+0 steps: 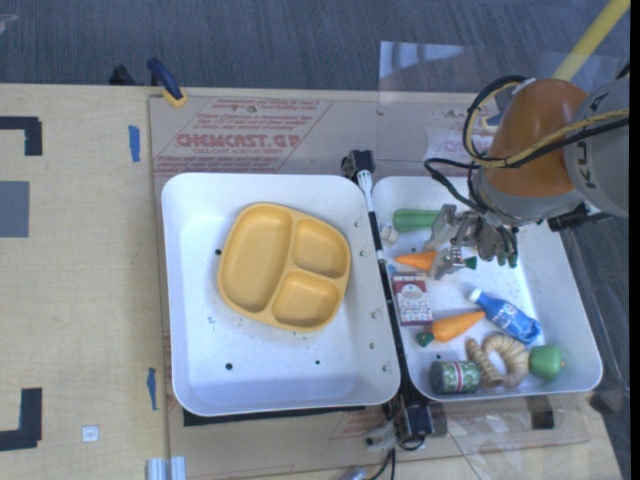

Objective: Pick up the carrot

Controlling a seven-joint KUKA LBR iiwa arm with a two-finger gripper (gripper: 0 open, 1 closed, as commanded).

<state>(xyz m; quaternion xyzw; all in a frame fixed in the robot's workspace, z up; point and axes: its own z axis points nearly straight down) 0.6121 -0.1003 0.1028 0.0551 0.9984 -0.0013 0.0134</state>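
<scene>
Carrot (455, 325), orange with a green stub, lies in the right bin (578, 298) beside a red card (412, 301), nearer the camera than the gripper (456, 252) and apart from it. A smaller orange piece (417, 261) sits at the gripper's left. Cables and shadow hide the gripper's state; I cannot tell it.

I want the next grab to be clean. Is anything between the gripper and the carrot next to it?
Nothing visible. The gripper sits right at the small carrot near the right bin's left wall. The green vegetable lies just behind, the red packet just in front.
</scene>
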